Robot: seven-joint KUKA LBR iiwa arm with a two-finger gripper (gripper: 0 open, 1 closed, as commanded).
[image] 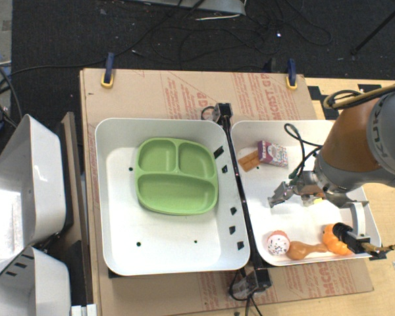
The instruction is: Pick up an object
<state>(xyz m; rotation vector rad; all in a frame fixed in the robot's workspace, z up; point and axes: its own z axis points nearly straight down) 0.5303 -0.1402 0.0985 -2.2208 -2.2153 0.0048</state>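
- The tool (281, 197) hangs low over the middle of the right bin (250, 196), with its fingers spread and nothing between them.
- No object has been picked up; the grasp is all left to do.
- Candidates in that bin: a small purple box (272, 153) and a brown block (248, 161) at the far side, and a white speckled ball (277, 243) and an orange toy (316, 245) at the near edge.
- A green divided plate (177, 176) lies in the left bin (112, 196).
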